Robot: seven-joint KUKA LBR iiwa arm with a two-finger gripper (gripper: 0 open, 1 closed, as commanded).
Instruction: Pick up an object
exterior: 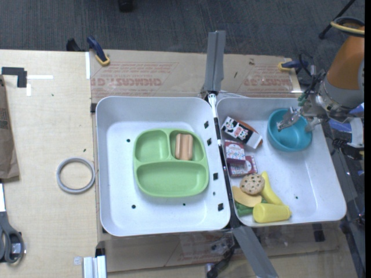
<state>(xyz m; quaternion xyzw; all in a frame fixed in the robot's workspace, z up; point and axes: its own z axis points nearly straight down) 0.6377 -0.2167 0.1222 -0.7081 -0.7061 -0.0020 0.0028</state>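
Note:
My gripper [294, 118] hangs at the far right end of the right bin [316, 184], just over the back rim of a blue bowl [290, 136]. I see nothing held in it. Further left in that bin lie a black-and-white carton [240, 131], a pink packet [237, 156], a cookie [252, 183], a banana [270, 192] and a yellow cylinder [271, 212]. In the left bin [113, 155] a green divided plate [168, 175] carries a sausage [184, 146] in its upper right compartment.
The grey arm with its orange band [348, 57] comes in from the upper right. On the bench to the left lie a tape ring [75, 174], scissors [8, 245] and a brown bag [7, 132]. Clamps [98, 51] hold cardboard behind the bins.

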